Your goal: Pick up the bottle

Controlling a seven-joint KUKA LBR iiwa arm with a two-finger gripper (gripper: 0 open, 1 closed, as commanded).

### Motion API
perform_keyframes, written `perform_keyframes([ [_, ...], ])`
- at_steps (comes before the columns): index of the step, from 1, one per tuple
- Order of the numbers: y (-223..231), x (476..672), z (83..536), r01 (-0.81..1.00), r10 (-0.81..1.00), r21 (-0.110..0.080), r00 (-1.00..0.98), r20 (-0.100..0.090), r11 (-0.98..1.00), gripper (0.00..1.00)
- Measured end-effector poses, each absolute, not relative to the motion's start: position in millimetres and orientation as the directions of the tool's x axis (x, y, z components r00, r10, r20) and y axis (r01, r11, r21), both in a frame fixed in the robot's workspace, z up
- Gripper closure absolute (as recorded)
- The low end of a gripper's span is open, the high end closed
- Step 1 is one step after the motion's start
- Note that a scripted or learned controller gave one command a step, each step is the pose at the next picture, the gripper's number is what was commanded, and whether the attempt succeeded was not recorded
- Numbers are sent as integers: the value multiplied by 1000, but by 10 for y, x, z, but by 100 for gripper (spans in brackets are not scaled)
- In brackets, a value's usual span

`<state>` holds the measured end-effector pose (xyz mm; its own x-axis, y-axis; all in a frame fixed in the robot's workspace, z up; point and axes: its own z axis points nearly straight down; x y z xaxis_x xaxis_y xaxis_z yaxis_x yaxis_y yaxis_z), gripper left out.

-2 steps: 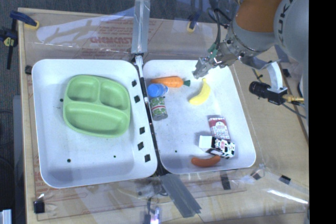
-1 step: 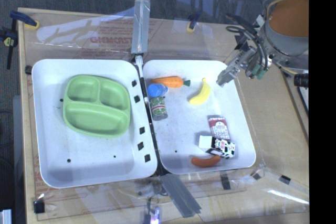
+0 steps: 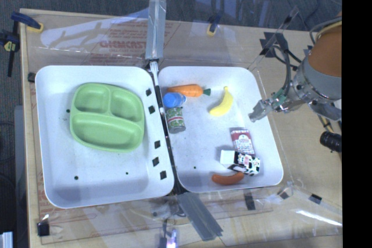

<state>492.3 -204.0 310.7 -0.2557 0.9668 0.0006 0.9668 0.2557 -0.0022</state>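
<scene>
- Table (image 3: 87,38): wooden top under a clear sheet, carrying two shallow white bins side by side.
- Left bin (image 3: 52,177): holds one green divided plate (image 3: 107,117), three compartments, lying flat toward the bin's upper middle.
- Right bin (image 3: 197,160): holds all the small items listed below.
- Bottle (image 3: 174,110): small, blue cap, greenish label; sits in the right bin's upper left part, just beside the wall shared with the left bin and directly below the carrot's left end.
- Carrot (image 3: 187,90): orange, lying across near the bin's top edge.
- Banana (image 3: 222,103): yellow, just right of the carrot, tilted.
- Red packet (image 3: 241,140): lower right part of the bin.
- Black-and-white cow-patterned toy (image 3: 243,162): just below the packet, touching a small white block.
- Sausage (image 3: 228,178): reddish brown, at the bin's bottom edge, below the toy.
- Hand (image 3: 258,111): over the right bin's right rim, well apart from the bottle; nothing seen between its tips; whether wide or narrow cannot be told.
- Arm (image 3: 325,67): grey with orange band, at the right side.
</scene>
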Motion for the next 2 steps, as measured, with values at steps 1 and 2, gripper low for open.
perform_keyframes([
  [1, -2094, 4763, 1186, 997, 997, -5, 76, 1, -76, 100],
  [2, -1245, 5027, 908, 998, 998, -5, -60, 2, 60, 100],
])
